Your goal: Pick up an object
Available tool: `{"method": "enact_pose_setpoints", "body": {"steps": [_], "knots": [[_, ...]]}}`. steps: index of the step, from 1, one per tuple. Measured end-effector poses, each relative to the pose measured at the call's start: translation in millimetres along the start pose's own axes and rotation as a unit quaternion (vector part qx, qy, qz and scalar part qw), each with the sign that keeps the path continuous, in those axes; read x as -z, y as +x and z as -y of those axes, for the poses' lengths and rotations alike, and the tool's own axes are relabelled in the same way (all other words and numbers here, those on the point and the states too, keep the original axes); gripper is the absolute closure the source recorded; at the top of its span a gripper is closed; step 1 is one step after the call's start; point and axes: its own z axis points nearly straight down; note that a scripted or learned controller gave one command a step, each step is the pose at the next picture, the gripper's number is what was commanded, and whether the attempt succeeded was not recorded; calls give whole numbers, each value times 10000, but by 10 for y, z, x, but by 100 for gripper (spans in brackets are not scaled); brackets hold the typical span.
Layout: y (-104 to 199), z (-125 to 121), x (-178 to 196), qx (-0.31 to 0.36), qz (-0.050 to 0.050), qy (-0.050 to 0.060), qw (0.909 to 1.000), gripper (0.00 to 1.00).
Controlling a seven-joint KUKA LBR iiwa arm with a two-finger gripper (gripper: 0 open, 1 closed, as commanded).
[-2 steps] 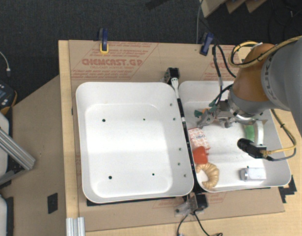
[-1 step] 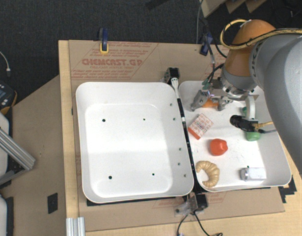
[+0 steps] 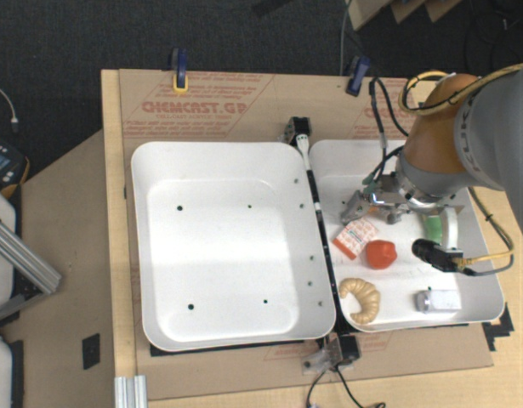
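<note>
Croissant [image 3: 360, 299] in right bin [image 3: 478, 308]; cardboard bench [image 3: 244, 100], dark carpet [image 3: 57, 32].

- Grey arm [image 3: 497, 126] w/ orange band [image 3: 440, 138] above wrist, reaching in from right side of view, upper right quadrant.
- Bulky grey link fills top-right corner; orange section slopes down-left toward wrist.
- Wrist pointed down and to the left, metallic flange visible below orange band.
- Pincer [image 3: 360, 211] low, at left end of wrist assy, tips angled down-left.
- Finger state not readable from this angle; metal parts overlap.
- Black cables looped along arm's upper side, one yellow-tipped lead trailing off lower right of wrist.
</note>
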Motion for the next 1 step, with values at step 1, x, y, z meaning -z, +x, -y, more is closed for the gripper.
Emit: {"method": "enact_pose_setpoints", "body": {"steps": [1], "knots": [[161, 547, 6, 2, 0, -26, 10000, 0]]}}
